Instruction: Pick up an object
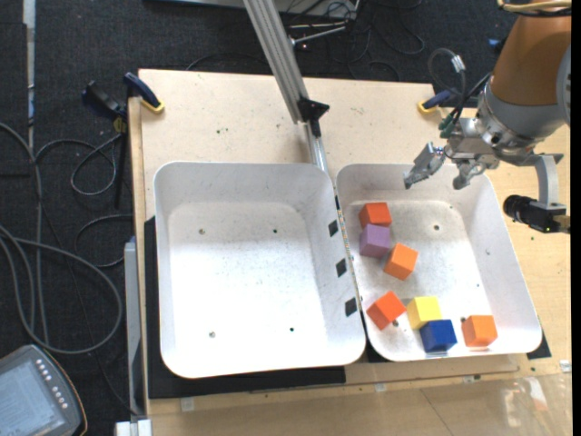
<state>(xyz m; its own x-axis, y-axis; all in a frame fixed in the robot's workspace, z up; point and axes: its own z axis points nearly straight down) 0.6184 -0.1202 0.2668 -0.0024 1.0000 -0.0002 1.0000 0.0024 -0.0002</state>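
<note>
Gripper (440, 173) hovers spread above orange cube (375, 213).

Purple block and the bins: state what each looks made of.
Purple block: probably foam or painted wood, matte; flat colour, no glare, soft edges. Bins: likely thin moulded plastic, smooth white, semi-matte; rounded corners and flared rims, surface speckled with dark spots.

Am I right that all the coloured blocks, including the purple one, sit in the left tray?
Not quite: the blocks, including the purple one, sit in the right tray, not the left tray. The camera view shows this.
</note>
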